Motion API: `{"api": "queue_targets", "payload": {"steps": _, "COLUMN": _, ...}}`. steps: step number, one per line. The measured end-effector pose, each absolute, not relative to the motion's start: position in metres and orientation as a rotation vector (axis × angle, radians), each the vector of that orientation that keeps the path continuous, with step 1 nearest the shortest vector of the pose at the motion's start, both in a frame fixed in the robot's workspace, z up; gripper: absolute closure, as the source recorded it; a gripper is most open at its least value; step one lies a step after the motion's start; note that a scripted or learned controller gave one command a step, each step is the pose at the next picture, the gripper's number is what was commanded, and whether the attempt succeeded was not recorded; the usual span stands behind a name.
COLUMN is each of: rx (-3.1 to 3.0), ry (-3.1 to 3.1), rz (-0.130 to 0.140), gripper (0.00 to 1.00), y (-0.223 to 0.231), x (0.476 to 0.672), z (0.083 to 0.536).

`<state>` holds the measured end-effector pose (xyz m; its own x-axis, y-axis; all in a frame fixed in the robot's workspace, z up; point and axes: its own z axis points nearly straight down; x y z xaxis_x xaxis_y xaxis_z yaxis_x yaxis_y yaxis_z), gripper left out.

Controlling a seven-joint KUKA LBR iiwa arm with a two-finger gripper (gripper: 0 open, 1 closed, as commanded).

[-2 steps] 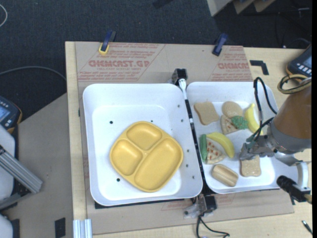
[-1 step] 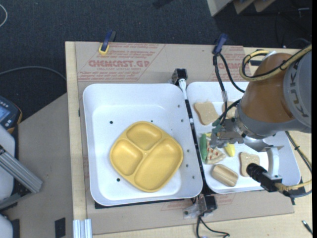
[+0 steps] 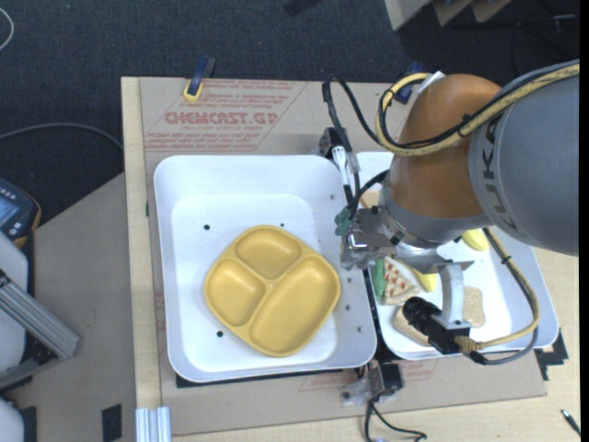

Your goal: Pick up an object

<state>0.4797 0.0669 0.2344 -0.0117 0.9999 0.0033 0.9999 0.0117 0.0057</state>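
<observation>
Yellow divided plate (image 3: 272, 289) in left bin (image 3: 175, 247); arm (image 3: 460, 155) over right, contents unclear.

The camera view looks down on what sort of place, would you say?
Probably a robotics lab bench: a KUKA arm trailing cables over two white bins, a yellow divided plate and toy food.

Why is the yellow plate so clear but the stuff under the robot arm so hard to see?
In the camera view, even light falls on the yellow plate in the left bin, so it looks sharp, with soft shadows in its hollows. The arm covers much of the right bin and hides the things there, and its orange band has a mild shine.
</observation>
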Motion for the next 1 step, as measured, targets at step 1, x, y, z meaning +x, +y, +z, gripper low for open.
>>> {"api": "queue_targets", "payload": {"steps": 1, "rx": 2.218, "ry": 2.222, "rz": 0.003, "gripper": 1.0, "y": 0.0608, "x": 0.4801, "z": 0.2421}}
